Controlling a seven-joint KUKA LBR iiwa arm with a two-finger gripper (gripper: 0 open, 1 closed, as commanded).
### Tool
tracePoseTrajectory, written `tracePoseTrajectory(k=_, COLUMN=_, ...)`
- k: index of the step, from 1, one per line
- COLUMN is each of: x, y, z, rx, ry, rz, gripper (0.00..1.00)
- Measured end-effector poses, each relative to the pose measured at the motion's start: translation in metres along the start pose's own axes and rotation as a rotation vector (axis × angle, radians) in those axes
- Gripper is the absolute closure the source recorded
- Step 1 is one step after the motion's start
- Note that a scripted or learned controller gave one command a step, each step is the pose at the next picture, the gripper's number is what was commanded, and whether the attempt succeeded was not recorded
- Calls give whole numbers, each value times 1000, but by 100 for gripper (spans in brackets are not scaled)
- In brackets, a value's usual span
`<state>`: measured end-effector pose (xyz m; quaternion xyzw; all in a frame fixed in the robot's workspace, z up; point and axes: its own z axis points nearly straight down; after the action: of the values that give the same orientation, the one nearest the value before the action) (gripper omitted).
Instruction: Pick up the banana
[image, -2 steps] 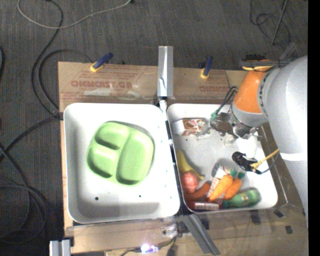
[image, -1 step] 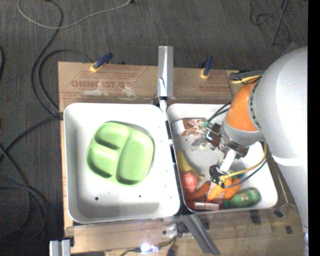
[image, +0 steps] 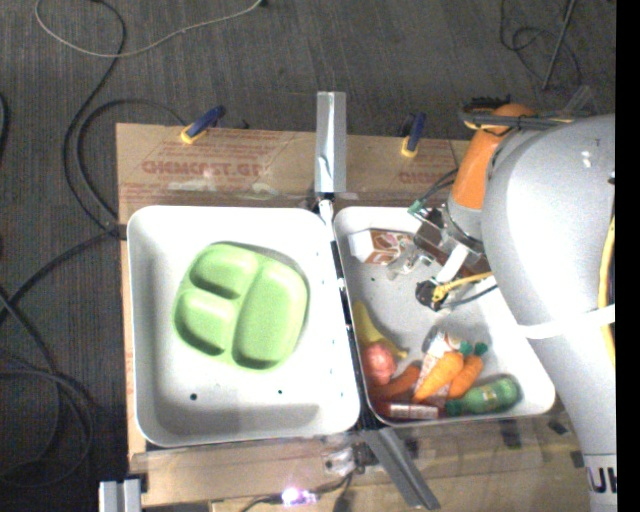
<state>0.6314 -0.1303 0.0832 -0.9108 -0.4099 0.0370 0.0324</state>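
**Operator:** What am I looking at?

**Describer:** Your grey arm (image: 555, 240) reaches in from the right, above the right bin (image: 395, 305). Beside it, the left bin (image: 160, 400) carries a green divided plate (image: 242, 305).

**Operator:** And the gripper?

**Describer:** Your gripper (image: 408, 262) hangs over the far half of the right bin. I cannot tell whether it is open or closed.

**Operator:** Where is the banana?

**Describer:** The banana (image: 368, 326) lies by that bin's left wall, left of your gripper and nearer the camera. Its long axis runs roughly along the wall. Its near end meets a pink fruit (image: 378, 360). Your approach probably needs to go leftward and nearer.
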Motion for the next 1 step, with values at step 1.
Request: tracePoseTrajectory(k=1, x=54, y=-157, z=-85, rx=-81, ry=32, rz=-12, gripper=0)
